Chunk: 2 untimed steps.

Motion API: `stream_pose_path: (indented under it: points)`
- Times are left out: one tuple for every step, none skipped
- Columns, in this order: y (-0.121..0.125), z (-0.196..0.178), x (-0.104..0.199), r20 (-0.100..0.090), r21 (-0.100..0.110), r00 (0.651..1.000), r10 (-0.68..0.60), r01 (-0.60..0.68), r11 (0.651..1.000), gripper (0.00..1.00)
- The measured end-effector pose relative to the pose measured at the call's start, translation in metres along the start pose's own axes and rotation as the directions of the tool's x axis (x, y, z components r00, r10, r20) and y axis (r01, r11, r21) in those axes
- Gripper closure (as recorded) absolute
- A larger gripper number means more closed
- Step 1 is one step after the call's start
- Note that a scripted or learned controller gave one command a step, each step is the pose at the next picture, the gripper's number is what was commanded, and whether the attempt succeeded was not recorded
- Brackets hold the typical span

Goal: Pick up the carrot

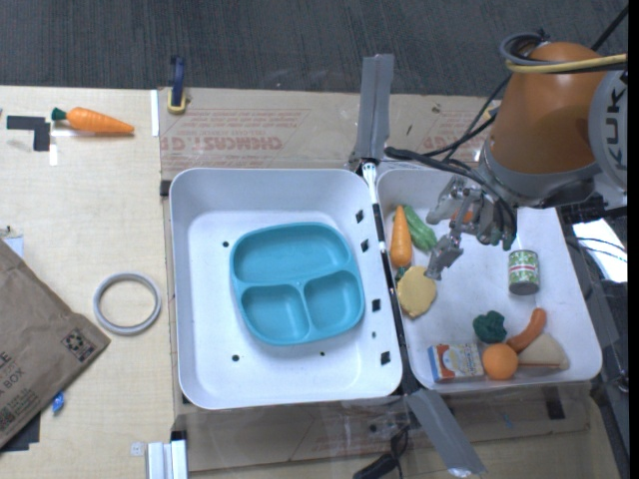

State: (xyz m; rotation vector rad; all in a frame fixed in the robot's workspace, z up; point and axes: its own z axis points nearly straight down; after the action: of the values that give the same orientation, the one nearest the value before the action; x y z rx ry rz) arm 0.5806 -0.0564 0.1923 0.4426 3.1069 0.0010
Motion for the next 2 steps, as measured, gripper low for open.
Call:
stream_pose_path:
  points:
    - [-0.019,-0.025,-0.047,0.003,0.000,1.000,-0.023,0.023,1.000,0.00]
    - [0.027,0.001,-0.018,-0.001,-0.001,0.923,-0.385,0.385,0.923,0.00]
